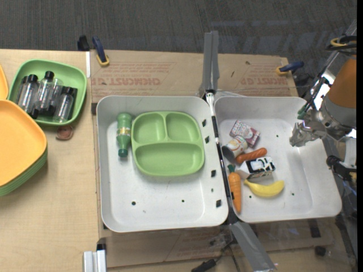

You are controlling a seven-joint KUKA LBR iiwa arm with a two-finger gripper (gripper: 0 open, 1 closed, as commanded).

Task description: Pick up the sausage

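While the gripper point(299, 135) hangs over the right side of the right bin point(306, 203), you've got nothing in it, and from this slanted view you can't tell whether it stands open or shut. Your target, the sausage point(252, 155), lies well to its left, an orange-red link slanted across the middle of the cluster near the bin's left wall.

Look at how crowded it is there. A small grey-white can point(235, 147) sits touching or just beside the sausage's left end, a pink packet point(245, 132) lies just above, and a black and white carton point(260, 165) presses in right below it. The banana point(265, 188) curves under that, and the carrot point(235, 192) runs along the left wall.

So here's the risk as I judge it: come down off-centre and you'll land on the carton or the can instead, shoving the sausage aside or pinching two things at once. Its rounded, smooth body looks likely to roll or squirt out if you close across the wrong axis, so you'd want to straddle its narrow width, square to its slant. You also have the carrot, similar in colour and shape, close by; aim for it by mistake and the try is wasted.

Over in the left bin point(164, 208), the green tray point(168, 143) and green bottle point(123, 134) are well clear of all this.
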